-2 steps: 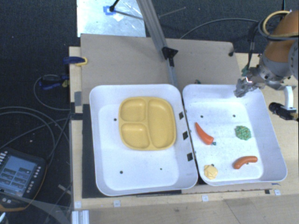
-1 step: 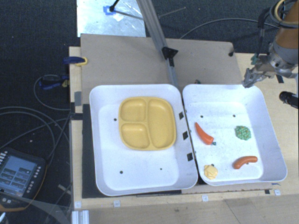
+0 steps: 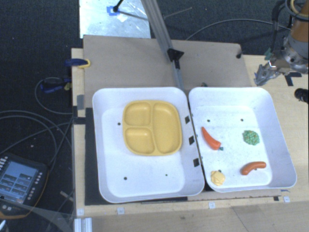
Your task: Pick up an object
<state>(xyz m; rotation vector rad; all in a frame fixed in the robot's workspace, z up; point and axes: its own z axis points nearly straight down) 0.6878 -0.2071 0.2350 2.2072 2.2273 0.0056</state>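
Note:
The right bin (image 3: 263,96) holds a red chili pepper (image 3: 210,138), a green broccoli-like lump (image 3: 250,137), an orange-red sausage (image 3: 253,167) and a small yellow piece (image 3: 217,178). My gripper (image 3: 265,72) hangs at the upper right, above the bench just beyond the right bin's far corner, well away from all of these. Nothing shows between its fingers.
A yellow three-compartment plate (image 3: 151,127) lies in the left bin (image 3: 108,173). A grey pole (image 3: 157,18) slants down to a clamp (image 3: 175,55) behind the bins. Cables and a handheld control pendant (image 3: 17,182) lie on the floor at left.

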